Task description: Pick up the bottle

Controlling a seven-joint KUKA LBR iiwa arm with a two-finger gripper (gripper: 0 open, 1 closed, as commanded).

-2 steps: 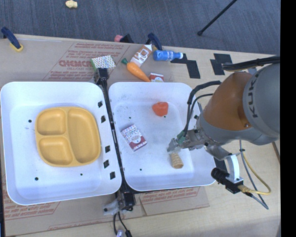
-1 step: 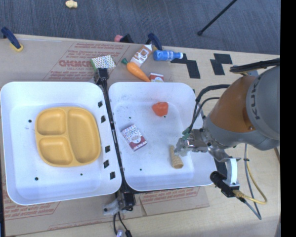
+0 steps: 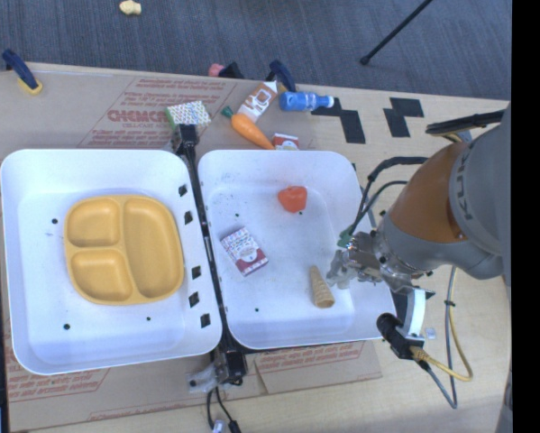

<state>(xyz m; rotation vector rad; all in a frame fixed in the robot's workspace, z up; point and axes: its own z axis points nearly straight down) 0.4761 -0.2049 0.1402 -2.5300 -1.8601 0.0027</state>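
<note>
I am hovering my gripper (image 3: 340,269) by the right bin's (image 3: 251,332) wall, jaw state unclear, while the bottle (image 3: 304,102) is lying crosswise far up-left, outside on the bench.

The arm (image 3: 450,210) is cut off at 3 o'clock; whether its jaws are parted cannot be told.
</note>
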